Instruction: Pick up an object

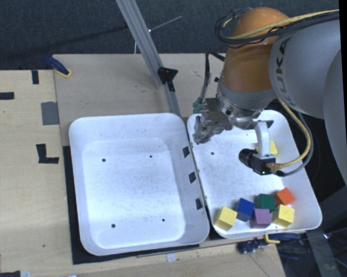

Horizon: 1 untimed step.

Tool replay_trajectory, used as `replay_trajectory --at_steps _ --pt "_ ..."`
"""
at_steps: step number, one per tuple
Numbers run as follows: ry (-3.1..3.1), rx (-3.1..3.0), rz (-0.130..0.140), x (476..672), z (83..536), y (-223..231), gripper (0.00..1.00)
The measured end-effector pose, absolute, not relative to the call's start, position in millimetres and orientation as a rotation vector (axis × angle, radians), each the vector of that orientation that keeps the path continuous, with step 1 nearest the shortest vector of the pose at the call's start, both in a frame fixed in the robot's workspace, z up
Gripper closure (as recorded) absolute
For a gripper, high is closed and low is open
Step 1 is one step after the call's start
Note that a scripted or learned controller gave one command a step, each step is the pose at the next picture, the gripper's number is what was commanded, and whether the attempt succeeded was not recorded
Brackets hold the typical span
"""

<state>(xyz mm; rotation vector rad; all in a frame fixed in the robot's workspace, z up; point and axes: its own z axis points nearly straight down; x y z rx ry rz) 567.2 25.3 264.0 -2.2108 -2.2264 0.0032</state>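
Robotics lab: plywood bench (24, 191), 2 white bins (87, 169), aluminium strut (147, 43).

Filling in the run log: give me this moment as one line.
gripper: over right white bin's far-left corner, nothing seen held | small coloured blocks: clustered at near edge, untouched | left white bin: alongside

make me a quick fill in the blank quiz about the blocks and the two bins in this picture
1. All the blocks lie in the ____ bin.
2. The orange block sits beside the ____ block.
3. The blue block lies between the purple block and a ____ block.
4. The gripper hangs over the bin's ____ corner, away from the blocks.

Missing words: right; green; yellow; far left
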Motion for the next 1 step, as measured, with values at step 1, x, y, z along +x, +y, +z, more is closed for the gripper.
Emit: replay_trajectory --at_steps 1 --pt "-2.226 -2.211 0.004 556.7 244.0 77.5 1.00"
